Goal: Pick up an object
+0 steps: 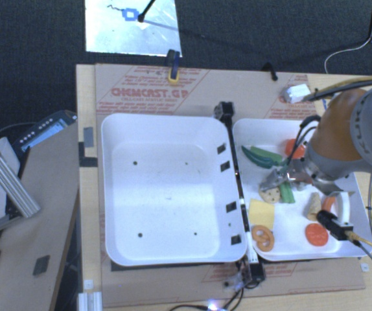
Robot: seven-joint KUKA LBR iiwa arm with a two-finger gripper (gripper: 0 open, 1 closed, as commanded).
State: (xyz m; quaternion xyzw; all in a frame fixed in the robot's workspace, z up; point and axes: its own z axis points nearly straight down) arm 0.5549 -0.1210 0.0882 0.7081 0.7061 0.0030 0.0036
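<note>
Step in hand, as judged: descent onto a target in the right bin (361,193); gripper (282,181) low over the toys, just above the green piece (287,194) beside the holed cheese wedge (271,194); finger state impossible to tell. Green piece near bin centre; long axis apparently running near-to-far, slightly slanted. Next move calls for: fingers astride the short axis; closure; straight lift; grasp check.

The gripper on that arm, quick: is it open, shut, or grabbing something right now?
Gripper: low in the right bin, among the toy foods beside the green piece; whether it is open, shut or holding anything cannot be told.
</note>
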